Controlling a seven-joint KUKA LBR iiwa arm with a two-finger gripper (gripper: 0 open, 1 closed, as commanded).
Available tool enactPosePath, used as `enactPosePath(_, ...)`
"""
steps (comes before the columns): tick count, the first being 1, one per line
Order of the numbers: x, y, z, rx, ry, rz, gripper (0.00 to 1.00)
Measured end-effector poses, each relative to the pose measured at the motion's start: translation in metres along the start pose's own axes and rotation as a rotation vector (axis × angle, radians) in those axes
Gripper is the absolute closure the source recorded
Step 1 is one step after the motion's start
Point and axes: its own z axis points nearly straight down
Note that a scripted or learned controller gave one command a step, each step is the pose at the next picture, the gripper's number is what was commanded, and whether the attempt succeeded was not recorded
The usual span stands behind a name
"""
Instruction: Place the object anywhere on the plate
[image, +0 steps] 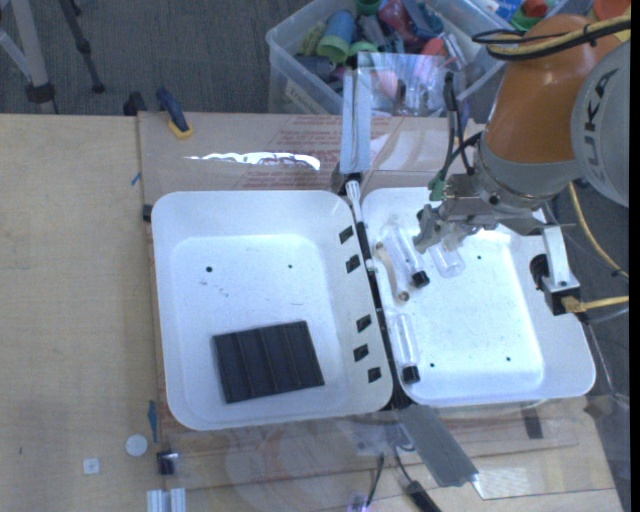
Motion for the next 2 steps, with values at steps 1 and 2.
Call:
enactPosePath(1,0.087,0.014,-0.020,-0.001,0.000,0.114,1.00)
enactPosePath(2,0.140,0.046,-0.046,0.000,-0.001,0.169,1.00)
